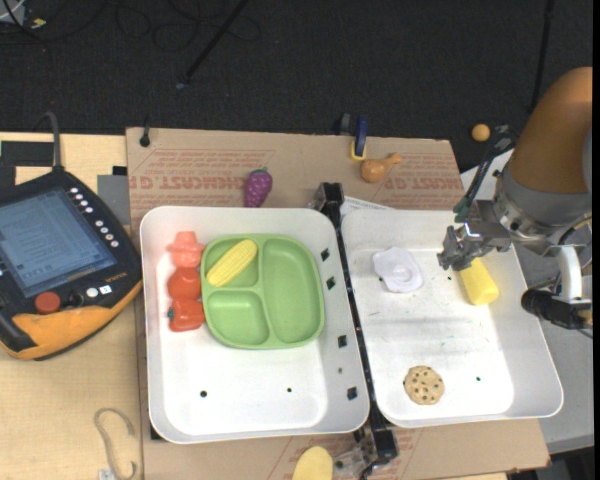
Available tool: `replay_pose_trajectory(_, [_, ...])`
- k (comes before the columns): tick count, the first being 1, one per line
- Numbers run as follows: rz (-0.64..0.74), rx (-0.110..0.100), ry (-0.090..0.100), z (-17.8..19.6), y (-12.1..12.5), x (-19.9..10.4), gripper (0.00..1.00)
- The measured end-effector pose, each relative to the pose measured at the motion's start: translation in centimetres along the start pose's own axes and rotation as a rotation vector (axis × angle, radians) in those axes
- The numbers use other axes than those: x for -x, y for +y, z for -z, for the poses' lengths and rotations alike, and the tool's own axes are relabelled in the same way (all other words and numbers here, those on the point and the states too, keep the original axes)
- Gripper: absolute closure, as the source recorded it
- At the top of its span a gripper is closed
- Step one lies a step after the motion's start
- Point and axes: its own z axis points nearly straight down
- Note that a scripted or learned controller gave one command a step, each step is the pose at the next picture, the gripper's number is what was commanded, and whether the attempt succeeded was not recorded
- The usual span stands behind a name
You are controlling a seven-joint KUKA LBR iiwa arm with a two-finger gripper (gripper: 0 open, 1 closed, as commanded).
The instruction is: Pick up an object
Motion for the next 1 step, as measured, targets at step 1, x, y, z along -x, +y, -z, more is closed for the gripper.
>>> replay_pose_trajectory(1, [0.01, -0.004, 0.003, 0.84, -1.72, -4.76, 1.0])
